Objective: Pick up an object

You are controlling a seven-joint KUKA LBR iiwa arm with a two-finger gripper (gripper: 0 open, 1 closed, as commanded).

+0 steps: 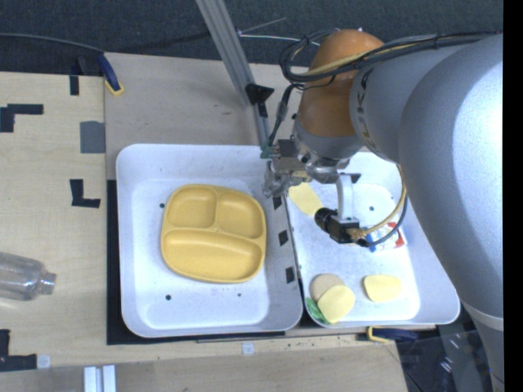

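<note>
Hanging beside the yellow piece (304,197), the end effector (279,180) may be apart or together; you cannot tell. Expect a light, soft item; grip its narrow width.

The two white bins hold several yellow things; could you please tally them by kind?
Yellow divided plate: 1
Small pale yellow pieces: 3
Total: 4
</note>
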